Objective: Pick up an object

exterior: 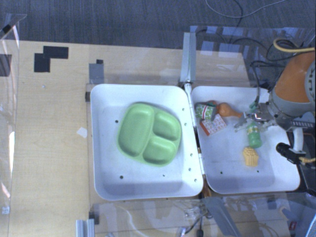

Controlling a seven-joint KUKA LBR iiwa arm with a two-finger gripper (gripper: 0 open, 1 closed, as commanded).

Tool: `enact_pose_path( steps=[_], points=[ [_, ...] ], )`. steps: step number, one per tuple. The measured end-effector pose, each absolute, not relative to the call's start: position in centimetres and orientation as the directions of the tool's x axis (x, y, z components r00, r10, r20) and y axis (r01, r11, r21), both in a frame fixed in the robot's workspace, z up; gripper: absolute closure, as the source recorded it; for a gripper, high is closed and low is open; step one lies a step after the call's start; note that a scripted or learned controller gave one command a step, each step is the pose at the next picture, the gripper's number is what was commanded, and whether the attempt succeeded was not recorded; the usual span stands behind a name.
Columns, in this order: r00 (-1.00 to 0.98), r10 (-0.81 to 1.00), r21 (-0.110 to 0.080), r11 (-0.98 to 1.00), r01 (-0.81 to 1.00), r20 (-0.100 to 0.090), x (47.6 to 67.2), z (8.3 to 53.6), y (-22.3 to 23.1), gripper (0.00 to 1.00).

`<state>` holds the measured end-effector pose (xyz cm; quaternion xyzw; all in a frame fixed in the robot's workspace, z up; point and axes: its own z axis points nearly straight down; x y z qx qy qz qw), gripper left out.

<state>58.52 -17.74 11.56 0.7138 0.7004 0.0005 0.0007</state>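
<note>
Camera view: the gripper (253, 118) is poised over the right bin (232, 177), directly above a green bottle (254, 138); its grip state cannot be told. No object is seen lifted; grasping remains.

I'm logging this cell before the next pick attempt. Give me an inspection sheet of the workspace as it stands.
Surface: wooden bench bearing left bin and right bin, side by side.
Job's things: in the right bin, a green bottle, yellow corn piece, orange item, red-and-white packet, green-and-red can.
Clutter: green divided tray in the left bin.
Grippers: gripper low over the green bottle; grasp unclear.
Cables: black cable on the floor; bundle by the arm.
Surroundings: grey carpet.
</note>
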Motion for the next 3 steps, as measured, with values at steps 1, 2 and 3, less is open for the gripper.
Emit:
enact_pose_path(
  steps=[1, 2, 3],
  points=[
    [-0.023, 1.0, 0.009, 0.023, 1.0, -0.001, 59.5, 8.9, -18.5, 0.0],
    [-0.024, 1.0, 0.016, 0.024, 1.0, -0.001, 59.8, 10.2, -18.4, 1.0],
    [-0.117, 0.993, 0.008, 0.117, 0.993, -0.001, 63.6, 17.8, -13.2, 1.0]
  ],
)
